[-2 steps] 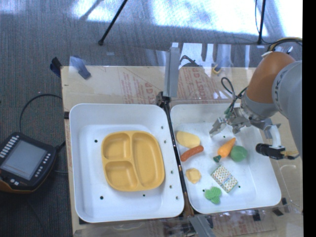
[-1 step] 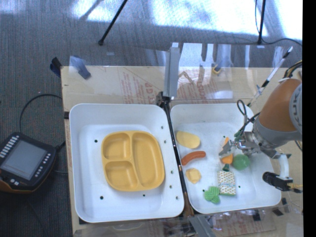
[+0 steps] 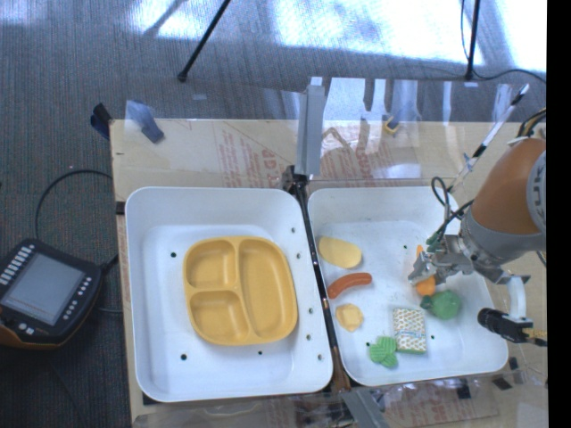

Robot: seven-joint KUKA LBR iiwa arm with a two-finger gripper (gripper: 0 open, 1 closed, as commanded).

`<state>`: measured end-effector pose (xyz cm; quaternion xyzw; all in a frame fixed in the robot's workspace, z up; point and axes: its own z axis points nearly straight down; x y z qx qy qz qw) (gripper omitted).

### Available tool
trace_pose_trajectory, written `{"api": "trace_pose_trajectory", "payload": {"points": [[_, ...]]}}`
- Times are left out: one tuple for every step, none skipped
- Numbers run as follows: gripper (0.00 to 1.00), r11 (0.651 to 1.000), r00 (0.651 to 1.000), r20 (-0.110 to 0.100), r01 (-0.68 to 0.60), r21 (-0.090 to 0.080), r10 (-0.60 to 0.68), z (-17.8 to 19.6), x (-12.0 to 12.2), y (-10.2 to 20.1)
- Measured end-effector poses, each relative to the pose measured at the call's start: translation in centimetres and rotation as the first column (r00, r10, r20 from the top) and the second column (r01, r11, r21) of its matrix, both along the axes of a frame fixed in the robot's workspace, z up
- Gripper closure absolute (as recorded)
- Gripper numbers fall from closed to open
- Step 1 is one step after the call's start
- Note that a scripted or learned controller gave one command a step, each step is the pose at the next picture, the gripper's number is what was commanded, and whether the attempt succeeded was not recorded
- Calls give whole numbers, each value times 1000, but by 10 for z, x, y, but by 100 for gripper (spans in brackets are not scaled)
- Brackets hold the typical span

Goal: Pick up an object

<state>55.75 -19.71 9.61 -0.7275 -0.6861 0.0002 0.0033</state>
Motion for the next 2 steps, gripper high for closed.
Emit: {"api": "trace_pose_trajectory", "payload": {"points": [[100, 996, 996, 15, -87, -4, 87, 118, 46, 76], [100, 986, 986, 2, -170, -3, 170, 119, 8, 103]]}}
